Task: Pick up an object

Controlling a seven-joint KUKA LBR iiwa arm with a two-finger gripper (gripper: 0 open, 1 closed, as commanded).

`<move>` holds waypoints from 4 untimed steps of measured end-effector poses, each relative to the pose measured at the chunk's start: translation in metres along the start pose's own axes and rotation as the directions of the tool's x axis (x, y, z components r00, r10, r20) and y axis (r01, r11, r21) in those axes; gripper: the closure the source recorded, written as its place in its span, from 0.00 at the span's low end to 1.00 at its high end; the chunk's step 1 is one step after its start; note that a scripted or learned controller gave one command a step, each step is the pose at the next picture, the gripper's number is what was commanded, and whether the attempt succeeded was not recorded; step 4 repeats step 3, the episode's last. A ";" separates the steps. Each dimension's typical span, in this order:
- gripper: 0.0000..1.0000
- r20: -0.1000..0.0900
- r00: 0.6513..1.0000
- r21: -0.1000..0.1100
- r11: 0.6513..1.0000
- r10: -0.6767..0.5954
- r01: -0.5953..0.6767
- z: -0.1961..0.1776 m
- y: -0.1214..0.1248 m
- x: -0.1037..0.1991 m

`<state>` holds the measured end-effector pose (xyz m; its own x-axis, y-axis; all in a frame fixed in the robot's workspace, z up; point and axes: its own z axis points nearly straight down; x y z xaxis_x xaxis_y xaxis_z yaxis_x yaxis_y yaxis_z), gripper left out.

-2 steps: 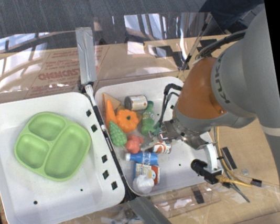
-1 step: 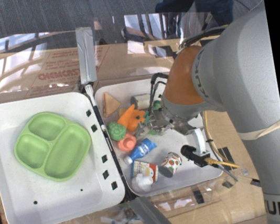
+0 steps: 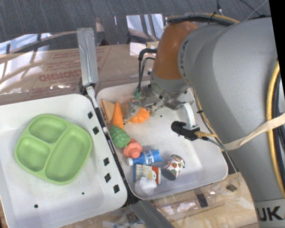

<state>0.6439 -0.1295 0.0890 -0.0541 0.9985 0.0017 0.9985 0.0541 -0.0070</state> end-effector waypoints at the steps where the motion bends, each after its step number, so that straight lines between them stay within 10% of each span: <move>1: 1.00 0.000 1.000 0.007 1.000 -0.008 0.008 -0.007 0.000 0.001; 4: 1.00 0.001 0.983 0.000 0.983 -0.183 0.183 -0.101 -0.019 0.076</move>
